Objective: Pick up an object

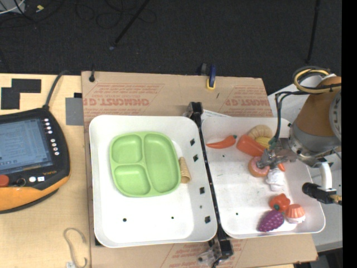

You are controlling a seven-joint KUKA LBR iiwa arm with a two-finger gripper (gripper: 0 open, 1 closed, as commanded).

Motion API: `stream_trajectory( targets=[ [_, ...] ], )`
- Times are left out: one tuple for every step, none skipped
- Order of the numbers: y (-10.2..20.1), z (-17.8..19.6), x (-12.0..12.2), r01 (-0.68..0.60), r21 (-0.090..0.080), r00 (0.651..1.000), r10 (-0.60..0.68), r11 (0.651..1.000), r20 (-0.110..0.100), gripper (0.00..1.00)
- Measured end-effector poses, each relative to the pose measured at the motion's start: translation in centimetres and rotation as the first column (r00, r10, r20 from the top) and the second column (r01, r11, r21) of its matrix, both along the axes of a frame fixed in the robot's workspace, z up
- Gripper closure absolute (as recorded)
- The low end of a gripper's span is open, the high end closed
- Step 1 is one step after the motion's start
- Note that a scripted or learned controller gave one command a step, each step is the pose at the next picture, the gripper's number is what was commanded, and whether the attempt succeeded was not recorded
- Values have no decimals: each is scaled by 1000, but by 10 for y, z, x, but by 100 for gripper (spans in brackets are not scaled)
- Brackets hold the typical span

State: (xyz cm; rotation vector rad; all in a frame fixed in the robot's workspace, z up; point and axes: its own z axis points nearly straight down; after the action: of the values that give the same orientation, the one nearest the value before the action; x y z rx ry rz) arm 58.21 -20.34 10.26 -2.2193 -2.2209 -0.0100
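The right bin [234,205] holds toy food: a red chili pepper [222,143], an orange carrot-like piece [249,146], a yellow-tan piece [260,132], a pink donut [258,167], a white item [275,178], a red strawberry-like piece [280,202], a purple grape bunch [270,220] and a small pink and white piece [295,213]. My gripper [271,158] is down among the donut, the carrot piece and the white item, at the bin's right side. Its tips are too small and cluttered to read.
The left bin [106,216] carries a green divided plate [144,164] with a tan piece [184,170] at its right edge. A black divider [202,166] separates the bins. A teach pendant [30,155] lies at far left on the bench.
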Motion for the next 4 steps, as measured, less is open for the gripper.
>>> stream_trajectory(
  targets=[
    [0,62,-4,1,-7,1000,-1,1000,0,100],
    [3,114,6,0,-7,1000,0,1000,1,100],
    [1,125,6,-1,-6,1000,1,1000,-3,100],
    [58,134,-6,-3,-3,1000,3,1000,-6,100]
  ],
)
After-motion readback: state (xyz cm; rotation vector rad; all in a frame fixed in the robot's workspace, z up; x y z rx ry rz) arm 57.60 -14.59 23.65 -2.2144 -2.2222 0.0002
